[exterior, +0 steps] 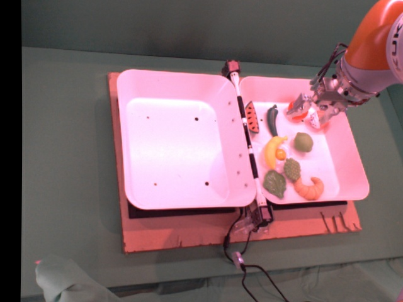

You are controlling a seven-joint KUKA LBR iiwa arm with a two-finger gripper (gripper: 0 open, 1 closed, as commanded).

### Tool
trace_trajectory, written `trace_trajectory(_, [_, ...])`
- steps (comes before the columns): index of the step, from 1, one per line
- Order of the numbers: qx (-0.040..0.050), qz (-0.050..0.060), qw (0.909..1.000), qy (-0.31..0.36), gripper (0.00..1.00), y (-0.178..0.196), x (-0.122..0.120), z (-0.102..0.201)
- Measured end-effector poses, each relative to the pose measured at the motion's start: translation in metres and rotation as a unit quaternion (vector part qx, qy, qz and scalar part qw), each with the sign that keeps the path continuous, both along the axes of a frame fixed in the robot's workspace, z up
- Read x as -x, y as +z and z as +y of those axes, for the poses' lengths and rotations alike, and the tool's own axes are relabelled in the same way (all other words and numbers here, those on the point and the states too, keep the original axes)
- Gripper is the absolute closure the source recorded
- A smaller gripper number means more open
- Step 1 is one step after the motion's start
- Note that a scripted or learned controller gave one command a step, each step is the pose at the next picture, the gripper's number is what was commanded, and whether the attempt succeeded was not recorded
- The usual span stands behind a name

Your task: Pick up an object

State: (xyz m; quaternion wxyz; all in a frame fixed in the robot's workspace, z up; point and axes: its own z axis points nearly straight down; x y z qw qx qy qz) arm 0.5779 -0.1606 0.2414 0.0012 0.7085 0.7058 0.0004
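My gripper [311, 111] hangs over the far part of the right bin [352, 168], with a small red and white object [298, 110] between its fingers. Below it in that bin lie a watermelon slice [252, 116], a dark green pepper [272, 118], a yellow banana [272, 148] with a small orange piece [281, 154] against it, and a green lime [303, 141]. Nearer the front are a bumpy green piece [291, 168], a green leafy piece [274, 184] and an orange croissant shape [310, 188].
The left bin [135, 87] lies beside the right one, with a black and white divider bar [245, 128] between them. Both rest on an orange board [189, 234]. A cable [242, 263] trails off the front edge. The grey and orange arm [378, 36] comes in from the upper right.
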Motion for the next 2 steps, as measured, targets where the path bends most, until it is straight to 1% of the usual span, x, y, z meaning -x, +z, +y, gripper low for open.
trace_trajectory(1, [0.0000, 0.000, 1.0000, 0.000, 0.00, 0.000, 0.000, 0.000])
trace_trajectory(2, [-0.0003, 0.003, 1.0000, 0.000, 0.00, -0.052, 0.001, 0.009])
